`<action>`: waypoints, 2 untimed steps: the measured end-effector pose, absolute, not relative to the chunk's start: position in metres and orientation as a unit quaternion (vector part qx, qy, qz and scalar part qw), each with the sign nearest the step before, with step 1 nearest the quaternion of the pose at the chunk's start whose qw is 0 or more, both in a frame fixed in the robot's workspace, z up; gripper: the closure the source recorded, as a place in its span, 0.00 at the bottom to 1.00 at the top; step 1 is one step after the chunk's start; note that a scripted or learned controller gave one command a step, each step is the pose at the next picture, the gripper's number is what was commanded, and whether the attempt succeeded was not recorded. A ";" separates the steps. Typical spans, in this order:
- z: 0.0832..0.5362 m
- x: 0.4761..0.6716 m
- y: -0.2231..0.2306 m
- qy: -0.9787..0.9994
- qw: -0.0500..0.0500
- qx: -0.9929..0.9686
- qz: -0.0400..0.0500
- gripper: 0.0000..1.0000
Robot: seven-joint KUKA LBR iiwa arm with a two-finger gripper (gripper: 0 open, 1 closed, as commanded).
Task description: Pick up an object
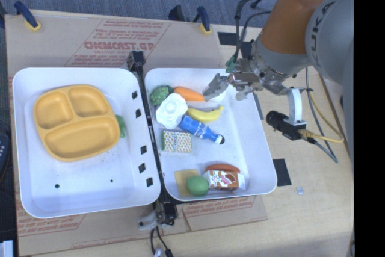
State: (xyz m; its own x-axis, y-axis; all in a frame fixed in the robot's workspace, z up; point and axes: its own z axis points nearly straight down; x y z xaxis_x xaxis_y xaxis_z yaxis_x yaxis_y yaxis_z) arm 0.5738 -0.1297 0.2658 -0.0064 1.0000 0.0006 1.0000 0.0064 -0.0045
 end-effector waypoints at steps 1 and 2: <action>0.135 0.603 -0.123 -0.686 0.003 -0.728 0.002 0.00; 0.100 0.606 -0.125 -0.748 -0.005 -0.664 -0.001 0.00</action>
